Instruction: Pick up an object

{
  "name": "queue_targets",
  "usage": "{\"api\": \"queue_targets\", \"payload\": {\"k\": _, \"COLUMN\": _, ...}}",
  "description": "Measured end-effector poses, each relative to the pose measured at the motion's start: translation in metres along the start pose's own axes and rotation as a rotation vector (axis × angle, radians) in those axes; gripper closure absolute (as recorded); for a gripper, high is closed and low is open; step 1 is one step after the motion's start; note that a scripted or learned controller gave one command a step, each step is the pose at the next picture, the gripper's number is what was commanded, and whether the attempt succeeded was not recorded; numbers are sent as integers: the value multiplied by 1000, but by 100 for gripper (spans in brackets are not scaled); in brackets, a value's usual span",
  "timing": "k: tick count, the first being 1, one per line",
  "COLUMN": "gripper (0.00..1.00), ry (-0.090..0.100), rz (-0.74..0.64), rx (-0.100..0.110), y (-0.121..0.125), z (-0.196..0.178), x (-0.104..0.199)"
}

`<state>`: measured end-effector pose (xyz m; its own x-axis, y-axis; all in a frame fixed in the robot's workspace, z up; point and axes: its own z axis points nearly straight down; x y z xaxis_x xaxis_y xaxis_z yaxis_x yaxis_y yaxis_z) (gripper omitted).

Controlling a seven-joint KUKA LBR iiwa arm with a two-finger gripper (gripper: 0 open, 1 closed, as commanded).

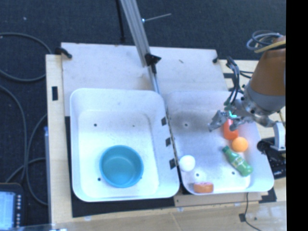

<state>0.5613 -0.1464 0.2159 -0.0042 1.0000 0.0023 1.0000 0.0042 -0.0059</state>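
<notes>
1. Orange cylinder [229, 130]: right bin [192, 124], far right side, just under the gripper [226, 121].
2. Gripper: whether open or shut cannot be told.
3. Nearby: orange ball [239, 144], green bottle [237, 160].
4. Left bin [91, 105]: blue bowl [121, 166].

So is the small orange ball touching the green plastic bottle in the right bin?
Cannot tell. In the camera view the orange ball sits right at the green bottle's upper end, with no plain gap or contact showing.

1. The one camera looked down from above the bench [120, 66] at a slant.
2. It stood far enough to frame both white bins [82, 105] and surrounding floor [48, 13].
</notes>
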Motion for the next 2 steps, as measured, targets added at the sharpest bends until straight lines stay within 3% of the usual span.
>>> {"api": "queue_targets", "payload": {"k": 1, "gripper": 0, "ry": -1, "rz": 0, "rx": -6, "y": 1, "z": -3, "x": 0}}
{"api": "queue_targets", "payload": {"k": 2, "gripper": 0, "ry": -4, "rz": 7, "rx": -1, "y": 3, "z": 40, "x": -3}}
